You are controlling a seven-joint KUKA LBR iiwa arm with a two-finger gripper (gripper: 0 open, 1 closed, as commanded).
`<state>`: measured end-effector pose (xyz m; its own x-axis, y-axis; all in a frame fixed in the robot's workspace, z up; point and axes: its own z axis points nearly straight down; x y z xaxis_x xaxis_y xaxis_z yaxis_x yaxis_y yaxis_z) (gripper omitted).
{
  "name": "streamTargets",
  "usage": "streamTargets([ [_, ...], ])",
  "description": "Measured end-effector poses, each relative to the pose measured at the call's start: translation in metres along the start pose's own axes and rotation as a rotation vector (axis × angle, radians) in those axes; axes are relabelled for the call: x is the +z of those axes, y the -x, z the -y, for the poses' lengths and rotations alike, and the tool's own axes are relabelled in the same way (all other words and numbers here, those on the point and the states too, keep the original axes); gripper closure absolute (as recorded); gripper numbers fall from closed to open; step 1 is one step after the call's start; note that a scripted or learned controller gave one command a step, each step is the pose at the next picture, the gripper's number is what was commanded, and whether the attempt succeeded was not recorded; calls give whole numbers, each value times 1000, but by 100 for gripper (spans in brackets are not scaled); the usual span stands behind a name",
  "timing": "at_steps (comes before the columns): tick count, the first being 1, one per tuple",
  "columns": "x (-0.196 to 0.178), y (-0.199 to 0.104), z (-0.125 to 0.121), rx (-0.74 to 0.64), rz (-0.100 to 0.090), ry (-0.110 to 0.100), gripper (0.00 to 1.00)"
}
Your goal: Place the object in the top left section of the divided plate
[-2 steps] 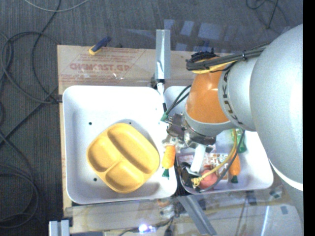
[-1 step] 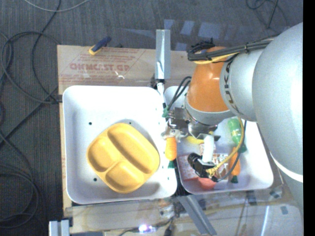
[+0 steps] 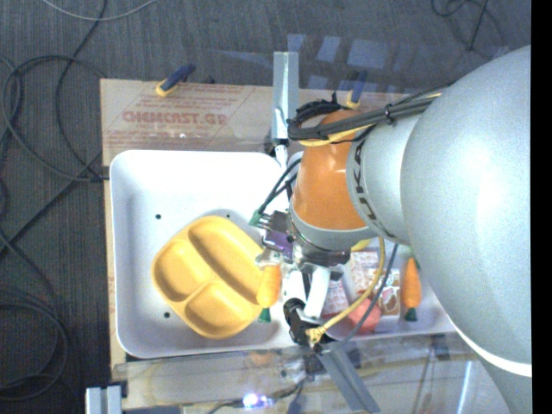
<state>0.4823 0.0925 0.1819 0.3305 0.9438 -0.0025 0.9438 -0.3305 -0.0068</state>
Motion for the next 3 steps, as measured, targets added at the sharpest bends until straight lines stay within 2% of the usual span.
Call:
streamTargets([
  [1,26,-39,14,-82,3,0,100],
  [2,-67,35,-17,54,2,5,100],
  [3,-18,-10,4,-191,2,0,100],
])
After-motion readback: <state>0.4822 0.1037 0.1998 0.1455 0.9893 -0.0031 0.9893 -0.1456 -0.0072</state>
